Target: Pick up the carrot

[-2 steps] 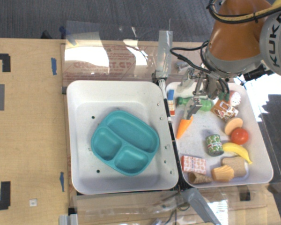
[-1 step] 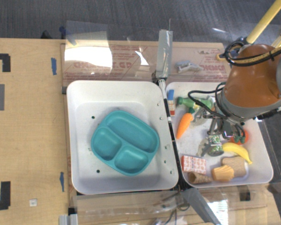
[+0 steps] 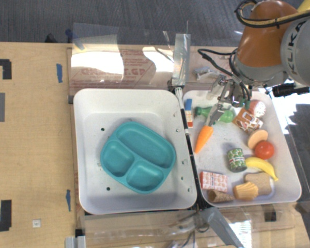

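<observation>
The carrot (image 3: 203, 137) lies at the right bin's (image 3: 292, 177) left wall; the end effector (image 3: 217, 112) hovers just above its top, grip state I cannot tell; better descend squarely over the middle

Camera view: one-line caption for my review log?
End effector poised just above the carrot in the right bin; teal tray in the left bin.
</observation>
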`<state>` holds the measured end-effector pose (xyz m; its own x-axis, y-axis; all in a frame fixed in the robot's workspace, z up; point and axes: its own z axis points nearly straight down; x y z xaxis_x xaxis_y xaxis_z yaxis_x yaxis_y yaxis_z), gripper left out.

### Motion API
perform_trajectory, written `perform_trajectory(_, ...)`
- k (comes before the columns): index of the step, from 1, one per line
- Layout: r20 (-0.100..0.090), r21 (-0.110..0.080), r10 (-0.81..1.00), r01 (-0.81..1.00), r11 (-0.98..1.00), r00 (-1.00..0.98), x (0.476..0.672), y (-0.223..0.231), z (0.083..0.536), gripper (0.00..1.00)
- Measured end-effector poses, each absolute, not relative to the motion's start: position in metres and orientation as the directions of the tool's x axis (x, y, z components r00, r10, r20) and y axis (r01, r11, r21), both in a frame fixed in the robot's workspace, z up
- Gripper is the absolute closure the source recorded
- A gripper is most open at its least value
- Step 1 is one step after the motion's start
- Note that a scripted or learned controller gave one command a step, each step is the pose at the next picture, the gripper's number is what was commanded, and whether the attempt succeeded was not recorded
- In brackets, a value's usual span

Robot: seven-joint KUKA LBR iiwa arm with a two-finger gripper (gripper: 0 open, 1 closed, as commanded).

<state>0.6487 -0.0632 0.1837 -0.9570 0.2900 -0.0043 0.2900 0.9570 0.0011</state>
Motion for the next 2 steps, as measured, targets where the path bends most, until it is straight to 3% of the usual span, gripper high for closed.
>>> perform_trajectory(1, 0.001, 0.000, 0.452, 0.452, 0.892, -0.892, 0.573, -0.036, 0.183, 0.00)
perform_trajectory(2, -0.004, 0.001, 0.214, 0.214, 0.977, -0.977, 0.606, -0.046, 0.183, 0.00)
